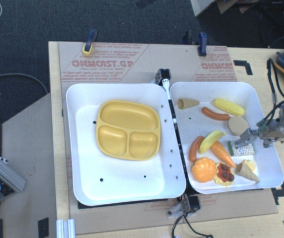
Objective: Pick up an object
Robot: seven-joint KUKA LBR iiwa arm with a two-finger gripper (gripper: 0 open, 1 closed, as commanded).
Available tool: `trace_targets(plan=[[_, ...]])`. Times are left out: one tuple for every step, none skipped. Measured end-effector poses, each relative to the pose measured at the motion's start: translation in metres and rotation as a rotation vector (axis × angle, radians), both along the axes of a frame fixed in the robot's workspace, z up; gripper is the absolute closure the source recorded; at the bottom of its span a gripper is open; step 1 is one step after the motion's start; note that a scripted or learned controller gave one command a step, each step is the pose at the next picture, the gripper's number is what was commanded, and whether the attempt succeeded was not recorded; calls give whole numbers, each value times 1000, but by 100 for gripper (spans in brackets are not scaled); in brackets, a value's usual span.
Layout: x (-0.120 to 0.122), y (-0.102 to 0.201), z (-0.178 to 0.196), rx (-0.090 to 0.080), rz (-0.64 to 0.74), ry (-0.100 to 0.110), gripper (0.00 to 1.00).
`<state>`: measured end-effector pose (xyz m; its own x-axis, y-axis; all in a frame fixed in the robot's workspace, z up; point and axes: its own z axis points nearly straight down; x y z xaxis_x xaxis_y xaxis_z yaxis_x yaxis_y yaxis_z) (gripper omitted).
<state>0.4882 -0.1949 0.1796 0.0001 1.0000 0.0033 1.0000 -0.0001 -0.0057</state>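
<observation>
The gripper (246, 142) reaches in from the right edge of the scene, low over the right bin (268, 175); its metal fingertips sit against a small pale, speckled block (245, 149), but they are too small and blurred to tell how far apart they are or whether they grip anything. The arm behind it is cut off by the frame, so little more than the wrist is seen. Just far of the gripper lies a round tan disc (238, 126), and beyond that a yellow corn cob (228, 106) and a reddish sausage (215, 114). An ice-cream cone (187, 103) rests near the far-left corner of this bin. To the left of the gripper are a carrot (223, 154), a yellow banana-like piece (210, 140) and a second sausage (196, 148), crowded together and partly overlapping. Nearer, an orange pumpkin-like piece (203, 170) touches a small red and yellow item (224, 174) that is hard to identify, with a pale wedge (248, 170) just beside it. The left bin (80, 133) holds a yellow divided plate (128, 130). Both bins rest on the worktop (57, 83), whose brown sheet is clamped at the far edge.
</observation>
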Motion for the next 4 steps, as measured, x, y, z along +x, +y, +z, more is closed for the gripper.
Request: trace_targets(plan=[[2, 10, -47, -1, 0, -2, 0], [3, 9, -95, -7, -1, -8, 0], [5, 6, -80, -14, -2, -20, 100], [11, 15, -30, -5, 1, -9, 100]])
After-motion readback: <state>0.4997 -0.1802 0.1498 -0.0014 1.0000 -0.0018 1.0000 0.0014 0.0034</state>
